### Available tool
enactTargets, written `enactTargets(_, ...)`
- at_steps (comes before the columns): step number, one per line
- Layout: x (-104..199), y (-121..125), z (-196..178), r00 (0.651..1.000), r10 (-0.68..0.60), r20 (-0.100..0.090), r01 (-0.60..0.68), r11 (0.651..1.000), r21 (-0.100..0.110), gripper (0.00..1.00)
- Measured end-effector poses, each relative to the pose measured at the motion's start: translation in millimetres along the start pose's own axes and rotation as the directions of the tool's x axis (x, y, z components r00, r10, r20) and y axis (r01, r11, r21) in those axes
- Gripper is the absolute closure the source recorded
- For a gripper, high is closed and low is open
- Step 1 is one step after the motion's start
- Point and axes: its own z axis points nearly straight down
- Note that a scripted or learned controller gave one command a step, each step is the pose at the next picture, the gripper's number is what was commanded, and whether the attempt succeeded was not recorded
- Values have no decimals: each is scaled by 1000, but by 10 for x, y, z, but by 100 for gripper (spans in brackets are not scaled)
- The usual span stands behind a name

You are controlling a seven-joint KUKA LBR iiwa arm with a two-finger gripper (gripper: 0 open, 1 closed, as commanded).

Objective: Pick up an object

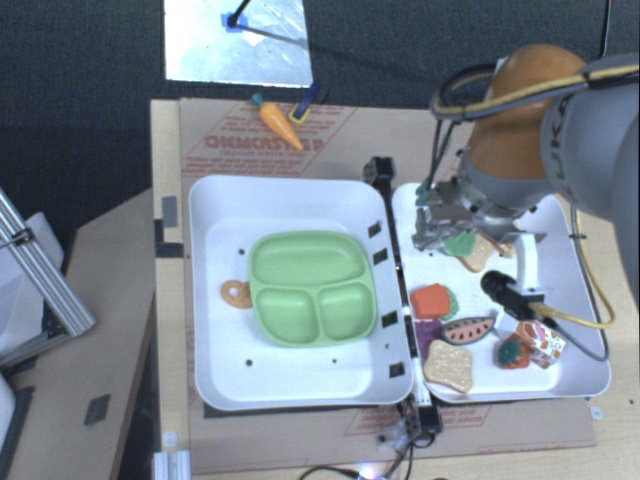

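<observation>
My gripper hangs low over the far left part of the right bin. Just to its right lie a small green piece and a tan toast-like piece, close to the gripper's tip. Nearer the front of that bin sit a red and green block, a watermelon slice, a slice of bread, a purple piece, a strawberry-like toy and a small colourful carton.
The left bin holds a green divided plate and a small orange pretzel. A toy carrot lies on the cardboard behind the bins. The bins' shared wall runs just left of the gripper.
</observation>
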Motion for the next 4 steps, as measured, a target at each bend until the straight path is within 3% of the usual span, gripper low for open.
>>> enactTargets(2, 1103, 69, 86, 1000, 1, 0, -1, 1000, 3, 100)
enactTargets(3, 1115, 98, -79, 1000, 4, 1, -4, 1000, 1, 100)
enactTargets(4, 948, 138, 11, 1000, 11, 3, -11, 1000, 3, 100)
